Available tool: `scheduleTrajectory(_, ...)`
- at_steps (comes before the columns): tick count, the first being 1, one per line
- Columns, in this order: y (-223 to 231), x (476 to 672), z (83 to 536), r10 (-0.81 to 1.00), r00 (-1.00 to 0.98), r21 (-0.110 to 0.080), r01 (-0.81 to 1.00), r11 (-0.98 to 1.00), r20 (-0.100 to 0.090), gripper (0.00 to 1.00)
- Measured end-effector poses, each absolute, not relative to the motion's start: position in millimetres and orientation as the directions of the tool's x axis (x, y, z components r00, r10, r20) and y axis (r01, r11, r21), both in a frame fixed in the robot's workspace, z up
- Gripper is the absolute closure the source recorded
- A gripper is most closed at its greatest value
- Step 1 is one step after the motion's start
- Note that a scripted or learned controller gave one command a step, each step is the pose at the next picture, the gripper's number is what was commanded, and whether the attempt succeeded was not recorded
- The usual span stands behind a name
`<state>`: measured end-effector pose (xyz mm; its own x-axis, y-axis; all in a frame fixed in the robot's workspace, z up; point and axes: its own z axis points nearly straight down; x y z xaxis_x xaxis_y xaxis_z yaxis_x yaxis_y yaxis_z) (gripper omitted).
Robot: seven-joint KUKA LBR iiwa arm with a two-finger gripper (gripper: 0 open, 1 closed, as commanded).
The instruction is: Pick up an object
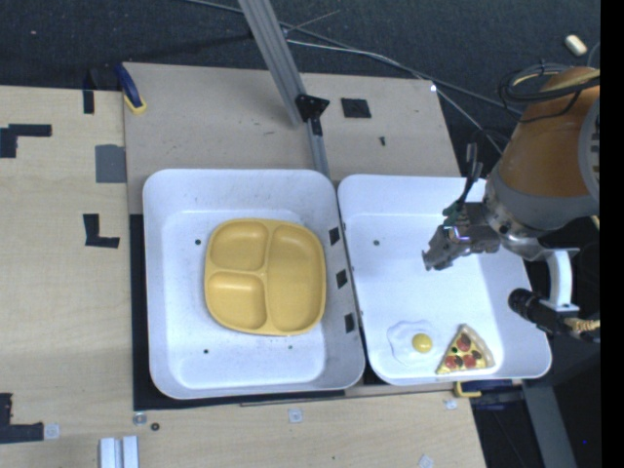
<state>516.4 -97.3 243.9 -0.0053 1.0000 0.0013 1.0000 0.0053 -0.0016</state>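
Observation:
A fried egg toy [413, 340] and a pizza slice toy [465, 351] lie side by side at the front of the right bin [390, 213]. My gripper [437, 256] hovers over the middle of that bin, some way behind both toys. Nothing shows between its dark fingers. A yellow divided plate [264, 276] rests in the middle of the left bin [175, 359].
A grey metal pole [278, 47] slants from the top of the view down to the gap between the bins. The arm's orange and grey body [551, 164] overhangs the right bin's right side. Wooden bench [58, 261] surrounds both bins.

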Motion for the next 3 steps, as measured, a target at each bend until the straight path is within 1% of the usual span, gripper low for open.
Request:
scheduleTrajectory(1, -42.4, 510.0, 228.9, 1.0, -0.006, -0.004, 1.0, 0.006, 0.001, 1.0)
scheduleTrajectory(2, 19.4, 501.3, 233.2, 1.0, -0.008, -0.003, 1.0, 0.008, 0.002, 1.0)
scheduleTrajectory(3, 65.3, 495.9, 236.2, 1.0, -0.007, -0.002, 1.0, 0.007, 0.001, 1.0)
